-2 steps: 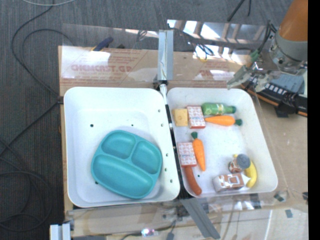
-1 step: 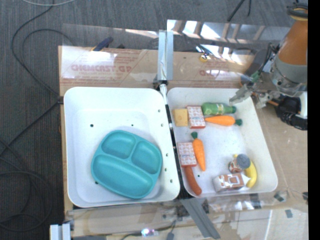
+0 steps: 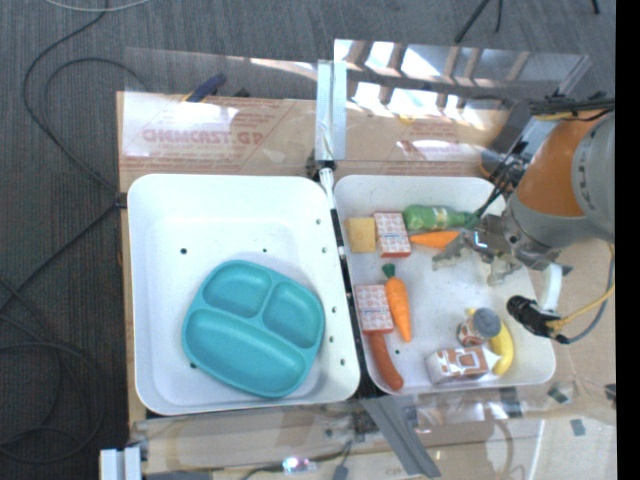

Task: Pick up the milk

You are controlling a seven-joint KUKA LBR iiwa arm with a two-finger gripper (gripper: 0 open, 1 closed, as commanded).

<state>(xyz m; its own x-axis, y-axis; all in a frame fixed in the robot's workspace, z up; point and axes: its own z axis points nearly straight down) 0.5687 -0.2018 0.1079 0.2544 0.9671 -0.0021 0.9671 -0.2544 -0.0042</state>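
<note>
The milk (image 3: 459, 364) is a small white and brown carton lying on its side at the near right corner of the right bin (image 3: 440, 298). A yellow banana (image 3: 505, 349) and a grey-capped item (image 3: 483, 324) press against it. My gripper (image 3: 472, 260) hangs over the bin's far right part, well behind the milk and apart from it. Its fingers are open with nothing between them. The grey arm with its orange band (image 3: 555, 173) comes in from the right.
Near the gripper lie a green bottle (image 3: 436, 216) and a small carrot (image 3: 434, 238). A yellow block (image 3: 361, 234), two red-and-white boxes (image 3: 392, 234), a bigger carrot (image 3: 399, 307) and a sausage (image 3: 384, 359) fill the bin's left side. A teal divided plate (image 3: 255, 326) sits in the left bin (image 3: 200, 218).
</note>
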